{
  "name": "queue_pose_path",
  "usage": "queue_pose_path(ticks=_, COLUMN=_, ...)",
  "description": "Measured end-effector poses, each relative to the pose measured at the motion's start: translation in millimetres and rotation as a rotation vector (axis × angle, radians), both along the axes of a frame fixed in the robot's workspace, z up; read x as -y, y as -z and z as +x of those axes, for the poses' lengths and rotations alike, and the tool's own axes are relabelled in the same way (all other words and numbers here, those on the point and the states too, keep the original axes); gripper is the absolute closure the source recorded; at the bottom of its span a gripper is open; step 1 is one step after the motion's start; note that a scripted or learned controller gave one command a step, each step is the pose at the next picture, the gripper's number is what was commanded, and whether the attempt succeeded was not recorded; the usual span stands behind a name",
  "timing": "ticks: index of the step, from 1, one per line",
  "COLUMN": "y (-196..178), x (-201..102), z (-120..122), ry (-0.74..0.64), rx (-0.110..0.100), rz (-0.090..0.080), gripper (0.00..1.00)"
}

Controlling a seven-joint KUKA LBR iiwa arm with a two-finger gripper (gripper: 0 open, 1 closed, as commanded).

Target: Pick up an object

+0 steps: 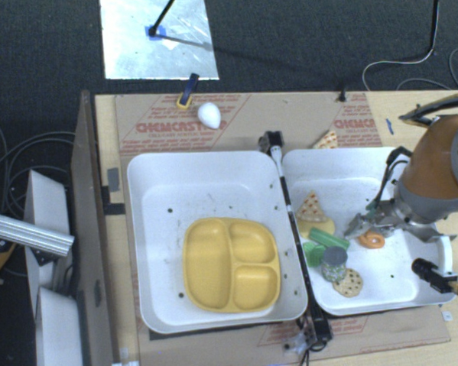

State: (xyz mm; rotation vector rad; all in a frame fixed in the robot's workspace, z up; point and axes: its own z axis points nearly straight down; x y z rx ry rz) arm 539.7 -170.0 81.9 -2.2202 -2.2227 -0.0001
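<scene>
1. Camera view: two shallow white bins sit side by side on a cardboard-covered bench, the left bin [157, 190] and the right bin [343, 172] touching along a dark middle seam.
2. The left bin holds a yellow divided tray [232, 264] with three compartments, lying toward the bin's near half.
3. The grey arm with its orange band [439, 167] reaches in from the right, over the right bin's far right side.
4. The gripper [363, 223] sits low in the right bin, pointing left, and its tips are too dark and blurred to tell how far apart they are or whether anything is between them.
5. An orange ring-shaped piece [372, 240] lies on the bin floor just beside the gripper, on its near side.
6. Left of the gripper, near the seam, a pizza-slice toy [310, 207] lies above a yellow piece [317, 227].
7. A green block [327, 238] lies tilted below those, with a second green piece [313, 253] just beside it.
8. A dark grey round object [334, 258] touches a cookie-like piece [347, 282] toward the near edge.
9. Beyond the bins, a white egg-shaped object [208, 114] rests on the cardboard near a blue-and-yellow tool [187, 92].
</scene>
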Motion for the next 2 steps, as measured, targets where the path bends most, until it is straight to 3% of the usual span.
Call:
queue_pose_path(ticks=1, y=-13.3, x=-0.1, z=0.6, ry=0.000, rx=0.005, rz=-0.001, gripper=1.00)
queue_pose_path(ticks=2, y=-107.3, x=-106.7, z=3.4, ry=-0.010, rx=0.007, rz=0.002, gripper=1.00)
